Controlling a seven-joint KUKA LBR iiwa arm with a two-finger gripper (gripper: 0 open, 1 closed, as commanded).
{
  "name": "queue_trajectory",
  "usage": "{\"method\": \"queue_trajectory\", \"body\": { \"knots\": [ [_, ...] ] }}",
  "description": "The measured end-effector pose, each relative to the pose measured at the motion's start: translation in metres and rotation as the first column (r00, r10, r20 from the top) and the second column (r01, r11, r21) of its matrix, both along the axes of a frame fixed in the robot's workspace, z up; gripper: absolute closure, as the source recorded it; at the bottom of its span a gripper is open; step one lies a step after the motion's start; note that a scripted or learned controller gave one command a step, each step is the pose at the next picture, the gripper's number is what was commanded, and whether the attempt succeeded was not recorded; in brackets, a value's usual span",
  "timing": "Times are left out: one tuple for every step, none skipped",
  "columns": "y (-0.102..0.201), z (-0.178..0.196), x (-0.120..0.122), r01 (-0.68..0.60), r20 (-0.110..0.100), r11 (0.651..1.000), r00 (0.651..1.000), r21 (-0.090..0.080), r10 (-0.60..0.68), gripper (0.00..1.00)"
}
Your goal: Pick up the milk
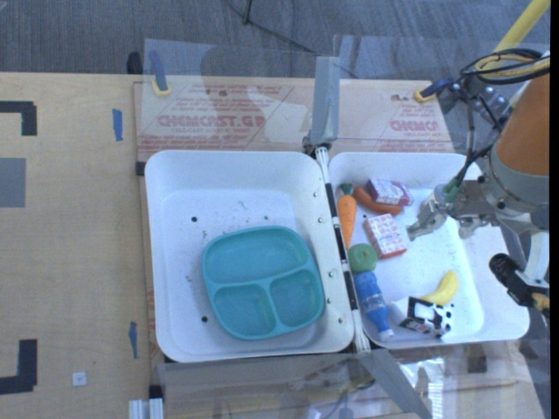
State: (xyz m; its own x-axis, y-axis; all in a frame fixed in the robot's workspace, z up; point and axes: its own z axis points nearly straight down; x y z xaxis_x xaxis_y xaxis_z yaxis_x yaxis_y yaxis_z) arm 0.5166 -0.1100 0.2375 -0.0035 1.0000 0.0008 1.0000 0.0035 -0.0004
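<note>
Over on the right: shallow white right-hand bin (489,326) holds all the toy food, and the grey arm with its orange band (531,133) comes in over that bin's right side.
Milk: my best guess is the small black-and-white cow-patterned carton (428,316) lying on its side at the near edge of the bin, just beside the yellow banana (445,287) and near the blue bottle (373,302).
Gripper: gripper (428,218) hangs near the small pink-and-white box (384,235), well apart from the carton. Open or closed? Honestly can't tell, too blurry.
Other clutter: orange carrot (347,217), green round thing (362,257), purple packet (387,190).
Left bin: shallow white bin (166,260) with a teal divided plate (262,280).
What could go wrong: it's closer to the pink box, so it may grab that instead. The carton being tipped over and crowded by the banana could mean a slip or a double grab.
</note>
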Motion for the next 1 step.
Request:
{"method": "queue_trajectory", "body": {
  "knots": [
    [-0.0076,-0.0991,-0.0375,0.019,-0.001,1.000,1.000,0.000,-0.019,0.00]
  ]
}}
